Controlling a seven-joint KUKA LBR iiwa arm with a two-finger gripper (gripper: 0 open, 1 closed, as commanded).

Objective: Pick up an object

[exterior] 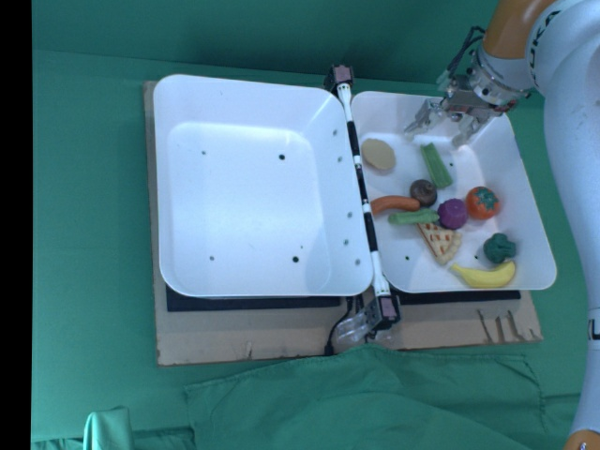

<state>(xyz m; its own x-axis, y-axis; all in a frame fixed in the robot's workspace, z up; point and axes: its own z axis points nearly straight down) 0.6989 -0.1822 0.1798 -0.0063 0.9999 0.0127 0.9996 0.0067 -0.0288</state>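
My gripper (pixel 441 127) hangs over the far part of the right bin (pixel 530 216), fingers spread open with nothing between them. Just below it lies a green celery stick (pixel 435 165). Further down the bin are a tan potato (pixel 379 154), a brown mushroom (pixel 423 191), an orange carrot (pixel 395 203), a green pod (pixel 413 218), a purple fruit (pixel 453 214), a red tomato (pixel 483 202), a waffle slice (pixel 440 242), a broccoli piece (pixel 499 247) and a yellow banana (pixel 486 276).
The left bin (pixel 251 190) sits beside the right one, with a black-and-white divider bar (pixel 361 186) between them. Both rest on a cardboard sheet (pixel 234 340) on green cloth. The grey arm (pixel 572 82) comes down the right side.
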